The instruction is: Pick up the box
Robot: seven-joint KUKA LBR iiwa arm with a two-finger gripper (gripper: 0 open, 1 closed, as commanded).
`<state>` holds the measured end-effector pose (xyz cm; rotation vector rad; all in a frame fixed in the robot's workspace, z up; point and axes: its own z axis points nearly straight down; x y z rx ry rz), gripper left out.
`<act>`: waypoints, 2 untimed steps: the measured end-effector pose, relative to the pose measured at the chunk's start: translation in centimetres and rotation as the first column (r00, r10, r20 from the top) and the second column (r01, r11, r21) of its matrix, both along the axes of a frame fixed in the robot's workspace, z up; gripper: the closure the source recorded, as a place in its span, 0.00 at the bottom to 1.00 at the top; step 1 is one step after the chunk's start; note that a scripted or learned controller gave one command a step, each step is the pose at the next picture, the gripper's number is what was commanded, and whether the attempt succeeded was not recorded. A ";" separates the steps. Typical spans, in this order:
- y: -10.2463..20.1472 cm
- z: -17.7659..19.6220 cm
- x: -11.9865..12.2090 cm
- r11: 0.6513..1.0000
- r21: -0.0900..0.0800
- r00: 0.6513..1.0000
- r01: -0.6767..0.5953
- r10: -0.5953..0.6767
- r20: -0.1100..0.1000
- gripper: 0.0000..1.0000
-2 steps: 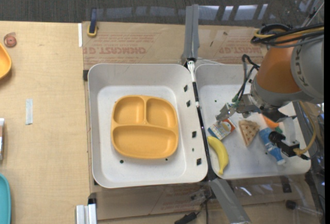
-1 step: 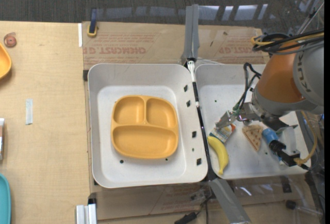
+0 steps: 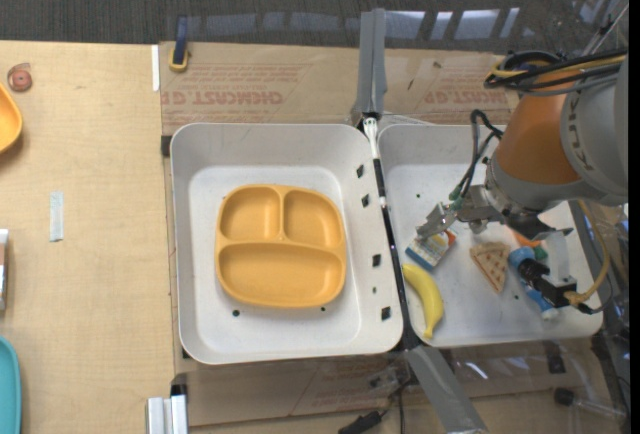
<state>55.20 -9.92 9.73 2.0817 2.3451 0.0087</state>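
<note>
While the gripper (image 3: 440, 219) hangs right over the box (image 3: 433, 248) in the right bin (image 3: 472, 310), I can't tell whether it's spread or closed. That banana (image 3: 425, 294) lies just beside, so an off-centre grab could shove the box away.

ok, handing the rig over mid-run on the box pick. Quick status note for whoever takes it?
End effector: low in the right bin, right at the box's upper edge. I cannot tell from this view whether it has a grip.
Box: on the right bin's floor near its left wall, just above the banana, with a brown wedge to its right.
Left bin: holds a yellow divided plate.
Done: approach to the box.
Left: confirm the grasp, then lift; the box does not look raised yet.
</note>
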 end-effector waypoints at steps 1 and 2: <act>-0.2 1.0 0.1 1.000 -0.002 1.000 0.003 -0.003 0.004 1.00; -0.2 1.0 0.1 1.000 -0.002 1.000 0.003 -0.003 0.004 0.00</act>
